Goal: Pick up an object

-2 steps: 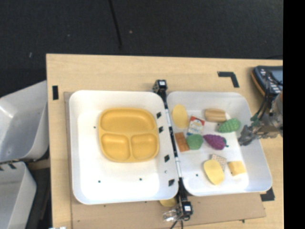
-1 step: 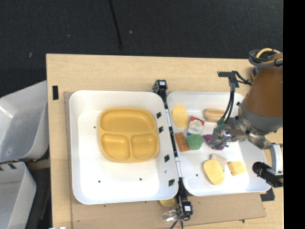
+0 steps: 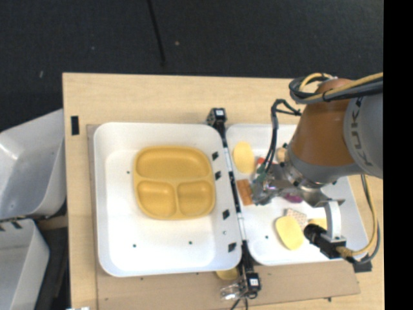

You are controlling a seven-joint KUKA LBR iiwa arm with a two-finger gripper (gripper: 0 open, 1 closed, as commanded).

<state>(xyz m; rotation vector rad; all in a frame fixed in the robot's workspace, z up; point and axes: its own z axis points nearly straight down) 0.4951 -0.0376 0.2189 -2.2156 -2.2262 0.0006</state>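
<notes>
The arm hangs over the right bin [image 3: 258, 247], and my gripper [image 3: 263, 191] is low over the bin's left middle; its fingertips are lost among dark parts. A small orange-brown block [image 3: 244, 192] lies just left of the gripper, near the divider. A pale yellow round piece [image 3: 243, 156] sits at the bin's upper left. A yellow oval piece [image 3: 289, 232] rests toward the front, and a small purple patterned thing [image 3: 294, 214] lies just above it. Nothing is seen between the fingers.
The left bin [image 3: 116, 244] holds a yellow three-compartment plate [image 3: 174, 181]. Black clips run along the divider [image 3: 230, 192] between the bins. A yellow thing [image 3: 227, 274] pokes out below the bins' front edge. White containers [image 3: 26, 166] stand at the far left.
</notes>
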